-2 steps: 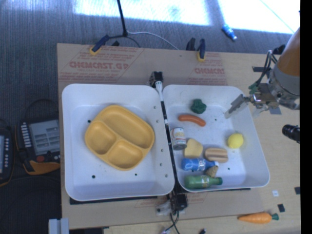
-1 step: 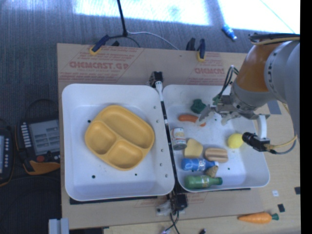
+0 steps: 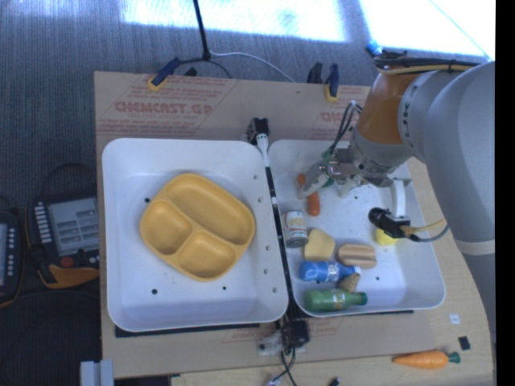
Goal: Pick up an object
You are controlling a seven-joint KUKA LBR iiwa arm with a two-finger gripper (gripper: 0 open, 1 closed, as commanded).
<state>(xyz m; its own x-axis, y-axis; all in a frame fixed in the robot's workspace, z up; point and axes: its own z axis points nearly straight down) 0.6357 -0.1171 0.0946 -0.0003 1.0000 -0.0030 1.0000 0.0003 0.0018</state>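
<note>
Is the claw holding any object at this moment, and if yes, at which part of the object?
It cannot be told. The claw is low in the right bin, just above the small orange carrot-like piece, but no object is seen between its fingers.

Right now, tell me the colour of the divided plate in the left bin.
Yellow: the divided plate shows plainly in the camera view.

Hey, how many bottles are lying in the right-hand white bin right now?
2. A blue plastic bottle lies near the bin's front, beside the hot dog bun. A green plastic bottle lies just in front of it, along the front rim. The arm may hide others.
</note>
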